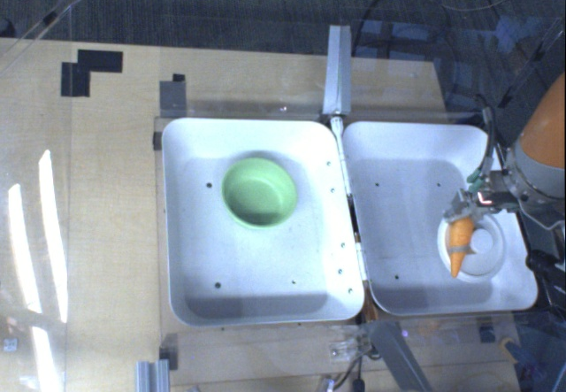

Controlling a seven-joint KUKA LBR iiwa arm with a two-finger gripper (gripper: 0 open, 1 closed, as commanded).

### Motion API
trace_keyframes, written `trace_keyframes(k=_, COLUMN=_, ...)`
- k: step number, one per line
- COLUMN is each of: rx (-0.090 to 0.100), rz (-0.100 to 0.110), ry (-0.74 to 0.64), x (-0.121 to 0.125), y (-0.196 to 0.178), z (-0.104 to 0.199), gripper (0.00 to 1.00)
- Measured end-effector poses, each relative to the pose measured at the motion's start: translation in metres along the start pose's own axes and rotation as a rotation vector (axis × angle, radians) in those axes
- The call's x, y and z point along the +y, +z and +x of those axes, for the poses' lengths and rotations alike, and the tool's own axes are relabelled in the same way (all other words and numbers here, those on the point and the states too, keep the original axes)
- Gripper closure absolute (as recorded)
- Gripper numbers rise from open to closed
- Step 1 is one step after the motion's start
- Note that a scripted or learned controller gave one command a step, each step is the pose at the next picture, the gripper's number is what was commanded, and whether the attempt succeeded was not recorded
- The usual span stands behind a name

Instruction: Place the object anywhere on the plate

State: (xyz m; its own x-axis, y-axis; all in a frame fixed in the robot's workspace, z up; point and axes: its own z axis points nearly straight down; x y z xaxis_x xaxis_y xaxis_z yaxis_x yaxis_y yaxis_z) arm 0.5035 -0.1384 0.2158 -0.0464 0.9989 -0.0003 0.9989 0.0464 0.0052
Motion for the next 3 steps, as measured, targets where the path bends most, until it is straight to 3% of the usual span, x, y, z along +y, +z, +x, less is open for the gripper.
trace_keyframes(k=1, rx=0.001, rz=0.003, ry=-0.051, x=-0.011, y=0.032, z=0.099, gripper=1.00)
trace_keyframes(k=2, rx=0.001, rz=-0.004, ry=-0.162, x=0.077, y=0.029, z=0.156, gripper=1.00)
trace_keyframes(k=3, rx=0.002, rz=0.000, ry=-0.193, x=0.120, y=0.031, z=0.230, gripper=1.00)
